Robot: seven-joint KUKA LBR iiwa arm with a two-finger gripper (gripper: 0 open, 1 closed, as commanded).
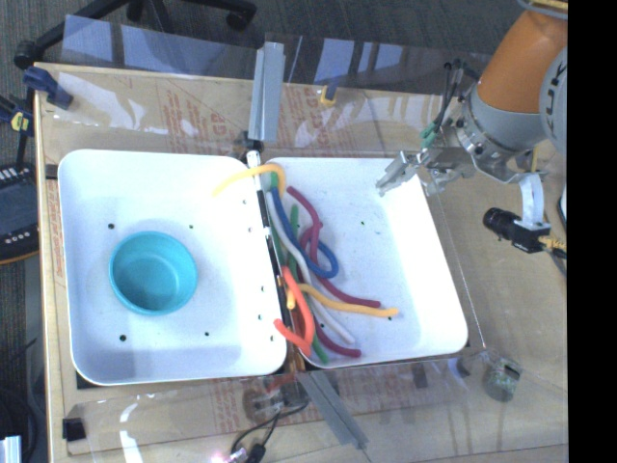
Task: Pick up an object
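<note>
Camera view looks down at a slant on a worktop (145, 114) that bears two shallow white bins side by side. Faint reddish printing runs across the worktop's surface, but it is too blurred to read, and no brand or label can be made out anywhere.

The left bin (96, 355) holds a turquoise bowl (153, 273), upright, sitting toward the bin's left half. The right bin (424, 307) holds a tangle of flexible cords (308, 268) heaped against its left wall: red, maroon, blue, green, white and orange strands cross over one another. A yellow cord (241, 176) arches over the divide between the two bins at the top, and another yellow strand (357, 307) reaches out toward the middle of the right bin's floor.

The arm (525, 75), grey with an orange band, comes in from the right. Its gripper (397, 177) hangs at the upper right corner of the right bin, well apart from the cords. The fingers (390, 177) point left and down over the bin's rim; nothing shows between them, but whether they are spread or closed cannot be told from this angle.
</note>
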